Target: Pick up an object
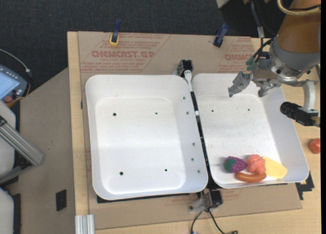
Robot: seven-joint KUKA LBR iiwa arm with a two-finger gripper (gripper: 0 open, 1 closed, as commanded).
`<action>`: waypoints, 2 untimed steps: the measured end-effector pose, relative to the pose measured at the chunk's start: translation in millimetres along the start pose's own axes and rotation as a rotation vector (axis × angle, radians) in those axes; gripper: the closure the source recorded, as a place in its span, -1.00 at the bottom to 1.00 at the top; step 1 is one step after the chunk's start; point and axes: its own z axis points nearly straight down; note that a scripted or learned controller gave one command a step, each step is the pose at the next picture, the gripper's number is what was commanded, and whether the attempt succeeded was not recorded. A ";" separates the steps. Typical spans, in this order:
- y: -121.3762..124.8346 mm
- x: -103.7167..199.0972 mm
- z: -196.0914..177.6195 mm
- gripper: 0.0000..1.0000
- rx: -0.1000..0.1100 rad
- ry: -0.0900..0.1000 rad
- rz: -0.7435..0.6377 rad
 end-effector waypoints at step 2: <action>-40.8 -91.5 -28.0 -1.00 0.002 -0.001 0.005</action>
